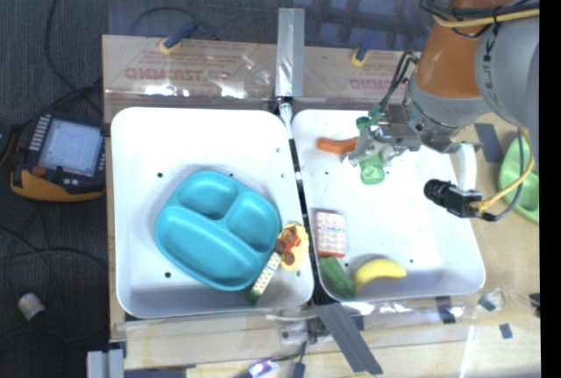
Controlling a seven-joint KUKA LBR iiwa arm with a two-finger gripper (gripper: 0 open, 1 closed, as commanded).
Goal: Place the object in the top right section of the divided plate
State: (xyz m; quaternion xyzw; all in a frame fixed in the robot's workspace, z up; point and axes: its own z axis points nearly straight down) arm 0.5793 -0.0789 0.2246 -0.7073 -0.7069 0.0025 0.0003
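Observation:
The blue divided plate (221,229) lies in the left bin (140,139), with three sections. My gripper (372,146) hangs over the upper part of the right bin (438,236). A small light green object (373,172) sits right beneath its tip, touching or nearly touching it. Whether the green object is held cannot be made out. An orange carrot-like piece (335,144) lies just left of the gripper.
A red and white packet (330,233), a dark green vegetable (336,275) and a yellow banana (379,270) lie at the right bin's front. A yellow-orange toy (293,243) and a corn-like piece (266,274) rest by the plate's lower right rim, against the bin divider.

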